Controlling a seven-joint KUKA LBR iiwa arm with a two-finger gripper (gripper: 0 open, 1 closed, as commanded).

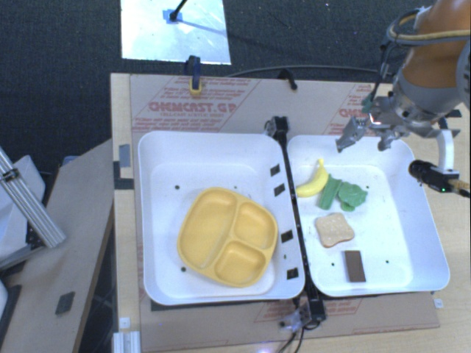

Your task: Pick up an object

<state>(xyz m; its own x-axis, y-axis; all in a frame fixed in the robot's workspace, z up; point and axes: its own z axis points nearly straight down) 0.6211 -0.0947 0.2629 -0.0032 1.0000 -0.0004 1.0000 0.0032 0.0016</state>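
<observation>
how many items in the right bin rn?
4, all left of centre in the right bin: banana near the divider, green piece beside it, bread slice below, brown bar nearest the front. None look hidden.

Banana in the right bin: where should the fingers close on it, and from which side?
Judging by its pose, grip the banana across its thick middle, coming straight down from above. It lies flat and curved, narrowing toward the upper tip. The green piece touches its right side, so that finger has little room. The gripper hangs above the bin's far edge.
</observation>
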